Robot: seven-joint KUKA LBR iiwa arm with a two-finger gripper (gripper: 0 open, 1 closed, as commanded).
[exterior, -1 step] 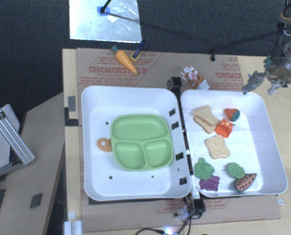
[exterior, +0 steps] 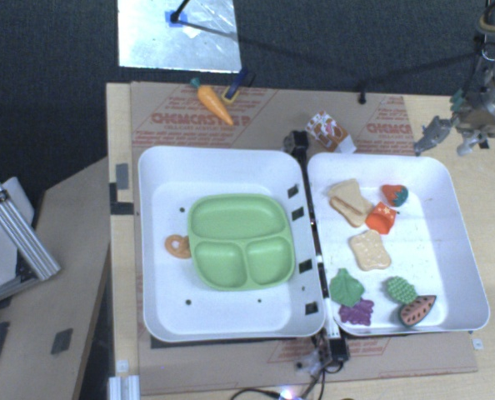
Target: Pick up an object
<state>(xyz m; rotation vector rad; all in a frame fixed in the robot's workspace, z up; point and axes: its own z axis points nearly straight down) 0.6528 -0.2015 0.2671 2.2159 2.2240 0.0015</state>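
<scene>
Approach step: tool (exterior: 449, 136) open, holding nothing, above right bin's (exterior: 456, 192) far corner; must descend onto a toy.

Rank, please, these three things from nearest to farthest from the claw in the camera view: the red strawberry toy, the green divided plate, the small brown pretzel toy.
1. Red strawberry toy: right bin, top corner, closest to the claw.
2. Green divided plate: middle of the left bin.
3. Small brown pretzel toy: left of the plate, farthest.

Red "CHEMCAST" lettering on cardboard sheet (exterior: 264, 111)
</scene>
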